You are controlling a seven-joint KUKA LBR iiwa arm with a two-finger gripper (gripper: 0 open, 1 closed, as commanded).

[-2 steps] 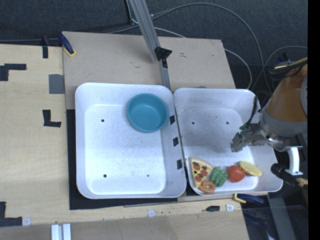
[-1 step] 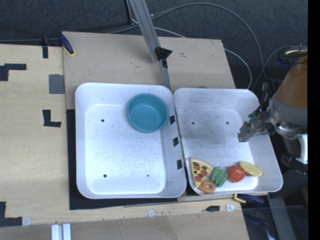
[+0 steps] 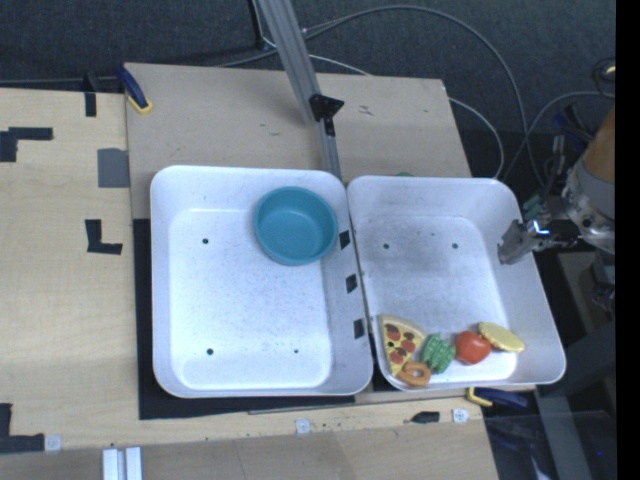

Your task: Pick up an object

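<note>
The gripper (image 3: 515,240) hangs over the right-hand rim of the right bin (image 3: 430,258), at about three o'clock on that bin, with the arm (image 3: 600,183) reaching in behind it from the edge of the bench. From where I stand the fingertips are a small grey blur, so I cannot tell whether they are apart or together; nothing shows between them.

The things worth picking are all crowded into the near corner of that same bin, in a loose row along its bottom wall: a pizza slice (image 3: 400,344) at the left end, then a green toy (image 3: 436,352), a red tomato (image 3: 472,347) and a yellow piece (image 3: 501,338) at the right end. They sit touching or just beside one another. The left bin (image 3: 190,308) holds a blue bowl (image 3: 295,225) up near its top wall, well apart from the gripper.

What matters for the next move, I judge, is that the cluster lies toward six or seven o'clock from the gripper. The yellow piece and tomato are the nearest; the row's long axis runs roughly nine to three. Crowding and the bin wall could spoil a clean grasp.
</note>
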